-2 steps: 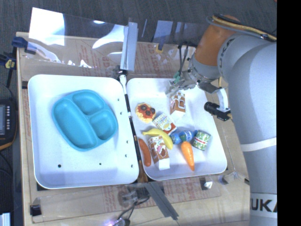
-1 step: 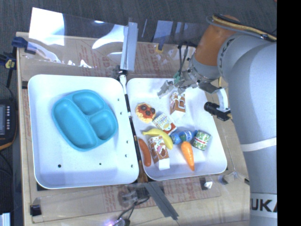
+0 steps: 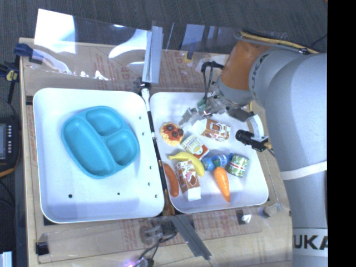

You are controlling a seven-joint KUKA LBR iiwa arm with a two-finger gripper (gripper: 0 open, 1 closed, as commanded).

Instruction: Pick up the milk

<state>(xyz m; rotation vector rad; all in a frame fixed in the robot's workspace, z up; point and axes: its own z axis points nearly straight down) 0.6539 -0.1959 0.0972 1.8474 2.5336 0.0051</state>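
The right bin [image 3: 256, 193] holds several toy foods. A small brown and white carton [image 3: 188, 181], which I take for the milk, lies near the bin's front, between a red sausage [image 3: 171, 180] and a carrot [image 3: 222, 184], just under a banana [image 3: 188, 161]. My gripper [image 3: 193, 114] hangs over the back of this bin, above a pizza toy [image 3: 171, 132] and well behind the carton. Its fingers look open, with nothing between them.
Two more small cartons lie close by, a green and white one [image 3: 193, 145] and an orange and white one [image 3: 216, 130]. A blue item [image 3: 214, 161] and a green can [image 3: 238, 165] sit at the right. The left bin [image 3: 55, 199] holds a blue divided plate [image 3: 100, 141].
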